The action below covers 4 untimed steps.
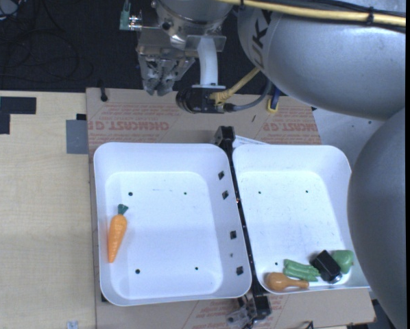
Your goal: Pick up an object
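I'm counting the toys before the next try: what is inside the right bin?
The right bin holds a green bean pod, a black block, a green piece partly covered by that block, and an orange-brown pear-like toy.

A single fixed camera looks down on the bench (33,184) from above, at a slant rather than straight overhead; both white bins lie whole within its frame, the left bin (102,184) and the right bin (339,177) filling the lower middle; the bench's far edge meets a dark background along the top; the arm (328,53) enters from the right and looms large and close to the lens along the top and right side; the bench's near edge is cut off by the bottom of the frame.
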Available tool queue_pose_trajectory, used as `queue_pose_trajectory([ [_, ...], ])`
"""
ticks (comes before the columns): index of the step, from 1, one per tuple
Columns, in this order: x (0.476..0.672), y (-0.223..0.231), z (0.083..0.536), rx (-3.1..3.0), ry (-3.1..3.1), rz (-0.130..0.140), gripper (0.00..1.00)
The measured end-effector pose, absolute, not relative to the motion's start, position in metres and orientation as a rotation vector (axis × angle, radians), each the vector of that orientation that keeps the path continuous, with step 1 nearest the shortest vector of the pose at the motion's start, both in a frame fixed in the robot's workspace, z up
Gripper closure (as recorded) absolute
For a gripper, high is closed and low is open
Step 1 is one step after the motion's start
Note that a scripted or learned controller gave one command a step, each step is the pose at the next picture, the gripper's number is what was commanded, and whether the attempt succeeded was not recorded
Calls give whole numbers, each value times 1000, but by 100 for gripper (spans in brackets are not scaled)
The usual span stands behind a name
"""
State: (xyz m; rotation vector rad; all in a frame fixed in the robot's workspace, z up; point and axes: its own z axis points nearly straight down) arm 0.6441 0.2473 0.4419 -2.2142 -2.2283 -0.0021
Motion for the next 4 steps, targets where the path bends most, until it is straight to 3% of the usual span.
queue_pose_trajectory([
  [1,644,191,545,-2228,-2221,-7,100],
  [2,608,173,425,-2220,-2212,24,100],
  [3,645,155,534,-2227,-2223,-9,100],
  [4,607,130,410,-2218,-2212,23,100],
])
